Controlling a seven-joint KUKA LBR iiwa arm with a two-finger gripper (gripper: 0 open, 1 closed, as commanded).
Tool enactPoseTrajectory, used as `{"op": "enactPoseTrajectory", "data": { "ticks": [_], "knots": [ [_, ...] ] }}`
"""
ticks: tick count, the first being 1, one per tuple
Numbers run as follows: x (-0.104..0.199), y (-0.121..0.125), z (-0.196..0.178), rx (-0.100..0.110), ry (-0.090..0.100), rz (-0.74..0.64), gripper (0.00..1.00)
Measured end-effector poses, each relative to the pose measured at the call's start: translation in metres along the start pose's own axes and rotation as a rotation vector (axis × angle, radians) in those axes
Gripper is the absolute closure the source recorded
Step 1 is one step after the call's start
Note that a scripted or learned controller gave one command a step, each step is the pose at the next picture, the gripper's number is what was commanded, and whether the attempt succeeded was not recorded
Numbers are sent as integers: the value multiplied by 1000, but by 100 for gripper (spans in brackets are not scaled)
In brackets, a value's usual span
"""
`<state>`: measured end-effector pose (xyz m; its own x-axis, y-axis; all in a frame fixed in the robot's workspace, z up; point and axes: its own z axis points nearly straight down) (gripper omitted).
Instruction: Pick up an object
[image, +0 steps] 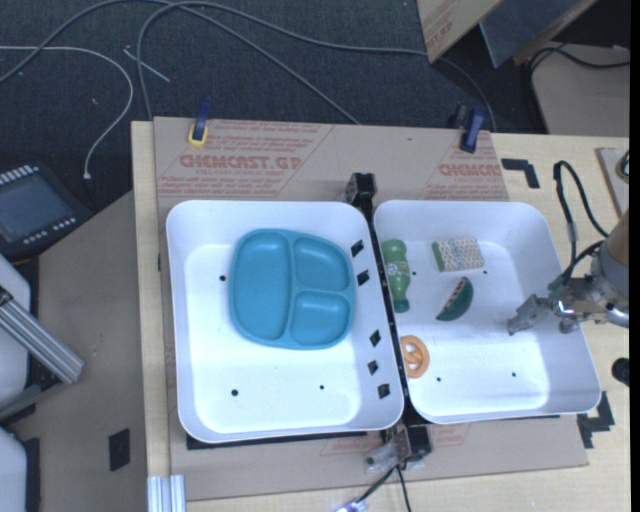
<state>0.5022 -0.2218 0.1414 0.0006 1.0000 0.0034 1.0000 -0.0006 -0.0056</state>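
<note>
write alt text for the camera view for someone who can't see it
A grey robot claw reaches in from the right over the right white bin, which holds a green bottle, a watermelon-slice toy, a small speckled block and a pretzel. The left white bin holds a blue divided plastic plate.

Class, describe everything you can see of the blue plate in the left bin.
The blue plate is a rounded, glossy tray that looks like plastic, split into three sections: one long one on its left, two smaller ones on its right. It lies flat and upright in the upper middle of the left bin, touching just the bin floor.
</note>
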Motion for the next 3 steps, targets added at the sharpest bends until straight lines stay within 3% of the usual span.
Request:
{"op": "enactPoseTrajectory", "data": {
  "ticks": [1, 2, 3],
  "knots": [
    [4, 1, 52, 0, 6, -4, 0],
    [2, 1, 39, -5, 1, -2, 100],
    [1, 6, -25, -12, -6, -2, 100]
  ]
}}
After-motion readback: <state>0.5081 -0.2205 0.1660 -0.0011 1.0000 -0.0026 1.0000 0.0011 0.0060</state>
